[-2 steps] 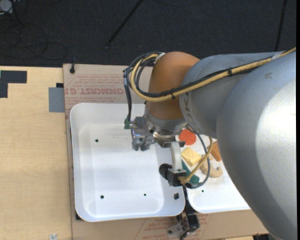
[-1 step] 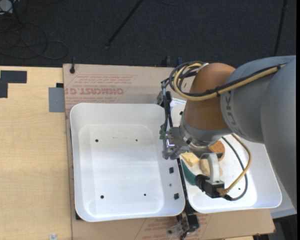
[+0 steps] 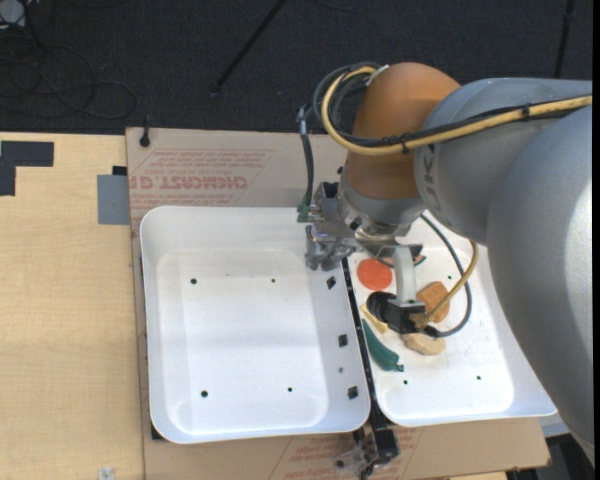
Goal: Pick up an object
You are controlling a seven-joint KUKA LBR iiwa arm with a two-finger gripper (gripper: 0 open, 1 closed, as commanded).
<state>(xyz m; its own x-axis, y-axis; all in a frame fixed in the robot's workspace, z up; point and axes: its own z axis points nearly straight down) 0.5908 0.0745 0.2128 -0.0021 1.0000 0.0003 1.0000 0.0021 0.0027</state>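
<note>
Clustered at left side of right bin [image 3: 485,393]: red-orange round piece [image 3: 374,274], tan block [image 3: 435,295], pale beige piece [image 3: 423,344], dark green curved strip [image 3: 384,352].

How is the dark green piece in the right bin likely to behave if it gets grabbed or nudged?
The green piece looks thin and flat, with a curved, tapering outline, so it is probably light and perhaps bendy. Lying low on the floor of the right bin, it would likely slide rather than roll if pushed. Its low profile may make it hard to pinch from above.

The wooden bench [image 3: 50,318] bears a cardboard sheet [image 3: 210,173] holding the left bin [image 3: 240,338], at nine o'clock of the right bin [image 3: 460,388].
</note>
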